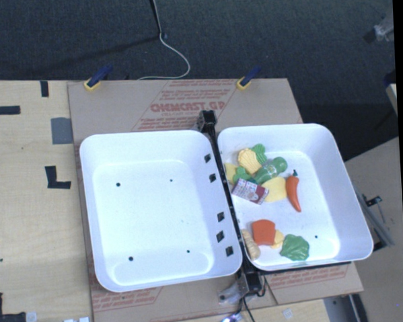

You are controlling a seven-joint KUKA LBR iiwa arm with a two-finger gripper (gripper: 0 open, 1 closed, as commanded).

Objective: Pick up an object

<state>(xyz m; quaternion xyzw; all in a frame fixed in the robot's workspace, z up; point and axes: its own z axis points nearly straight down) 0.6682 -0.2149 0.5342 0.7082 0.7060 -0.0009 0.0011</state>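
The right bin [322, 144] holds several small toy foods. A yellow corn piece [249, 161] and a green bottle-like item [272, 167] lie near its back left. Just below them a small red-and-silver packet [249, 191] lies beside a yellow piece [276, 189]. An orange carrot [294, 192] points toward the front. Near the bin's front sit an orange block [263, 232], a green leafy piece [295, 247] and a tan piece [249, 244] by the left wall.
The left bin [150, 207] stands beside the right one, joined along a black-clipped divider [220, 189]. Both rest on a cardboard sheet [185, 104] held by yellow-and-blue clamps. A cable [172, 51] runs across the dark floor behind.
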